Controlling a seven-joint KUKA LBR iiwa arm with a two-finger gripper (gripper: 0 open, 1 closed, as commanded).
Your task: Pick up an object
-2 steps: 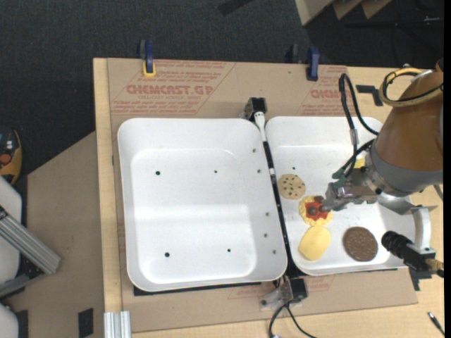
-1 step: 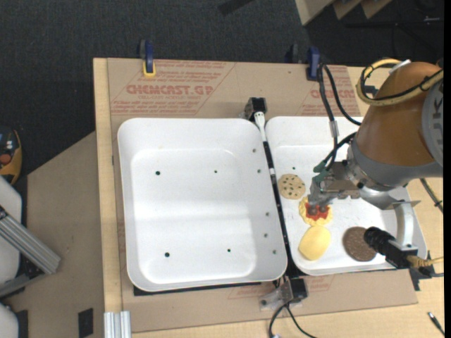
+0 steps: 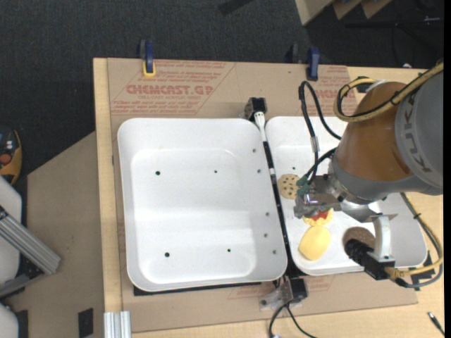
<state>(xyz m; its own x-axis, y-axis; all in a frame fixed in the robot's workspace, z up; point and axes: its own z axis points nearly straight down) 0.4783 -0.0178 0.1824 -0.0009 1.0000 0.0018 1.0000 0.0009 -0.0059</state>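
Nearest my camera, at the bench (image 3: 106,189) front edge, I see cabling and a black connector (image 3: 294,289) just below the seam between the two bins. Largest in view, the arm (image 3: 384,143) reaches in from the right, its orange band and grey wrist covering much of the right bin (image 3: 285,136). Next in size, the left bin (image 3: 197,203) occupies the bench centre, its floor showing small dark dots. I read the right bin as holding three items near its front-left area: a yellow lemon-shaped object (image 3: 314,243) lies close to the bin's front edge; a red-and-yellow piece (image 3: 320,217) sits just behind it, directly under the tool; a round tan perforated disc (image 3: 287,184) lies by the bin's left wall. I place the gripper (image 3: 310,201) low over the red-and-yellow piece, beside the disc. I cannot tell how far its jaws are parted, nor whether anything sits between them.
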